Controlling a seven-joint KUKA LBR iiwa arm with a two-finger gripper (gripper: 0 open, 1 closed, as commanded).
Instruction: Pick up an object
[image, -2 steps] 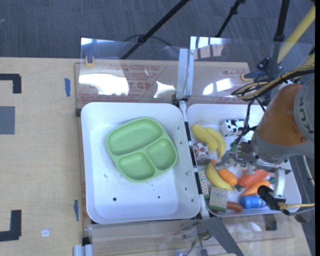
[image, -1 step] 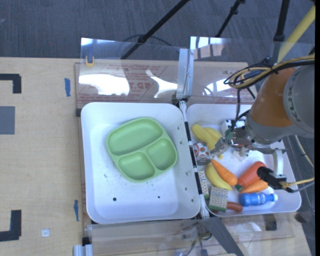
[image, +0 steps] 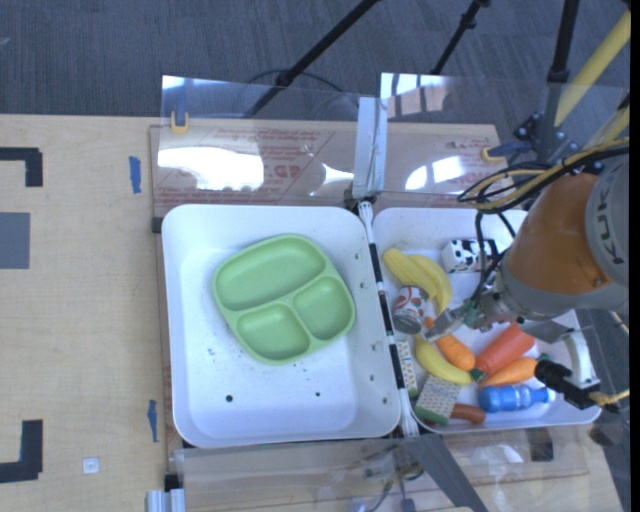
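Right bin (image: 590, 420), near edge: blue bottle (image: 512, 398) lying crosswise, carrots (image: 505, 350) just behind it, a small yellow banana (image: 441, 362) to their left. Gripper (image: 462, 317) sits low over the middle of this bin, just behind the small banana and just in front of the larger banana (image: 420, 275), which runs diagonally away toward the bin's far-left corner. Finger spread: cannot tell, tips blurred. Nothing seen held. Nearest target probably the small banana, directly below-front. Left bin holds a green plate (image: 284, 297).

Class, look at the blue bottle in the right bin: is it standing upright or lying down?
Lying down. The blue bottle rests on its side in the right bin, beside the orange carrots.
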